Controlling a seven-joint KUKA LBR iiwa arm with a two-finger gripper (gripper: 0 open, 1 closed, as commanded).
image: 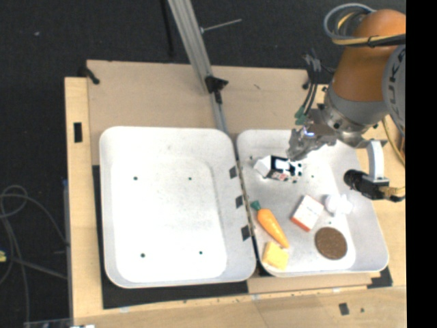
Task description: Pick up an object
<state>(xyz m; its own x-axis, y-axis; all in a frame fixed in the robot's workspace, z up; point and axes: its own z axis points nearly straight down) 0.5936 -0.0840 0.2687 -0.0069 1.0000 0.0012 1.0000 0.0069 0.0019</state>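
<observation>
Packet (276, 167), white with a black and red print, lies in the right bin (369, 251) near its back-left corner, and it is the thing closest to my end effector (298, 148), which hangs over the back of that bin just behind and to the right of it. So the packet lies forward and a little left of my fingertips, apparently just below them, though I cannot tell whether they touch it. It looks crumpled, with its long side running roughly across the bin, left to right. Whether my fingers stand wide or narrow I cannot tell; they are dark and bunched against the wrist from this angle, and nothing shows between them. I judge a short drop toward the packet is what the pick turns on. Other things sit further forward: a carrot (271, 226) slanting along the left wall, a yellow block (275, 255) at the front-left corner touching the carrot's tip, a white box (306, 212) with a red edge mid-bin, a brown disc (331, 242) near the front, and a small white piece (336, 202) toward the right wall. None stands between me and the packet. The bin's left wall is near the packet and could crowd a finger. The left bin (116, 203) lies well apart.
</observation>
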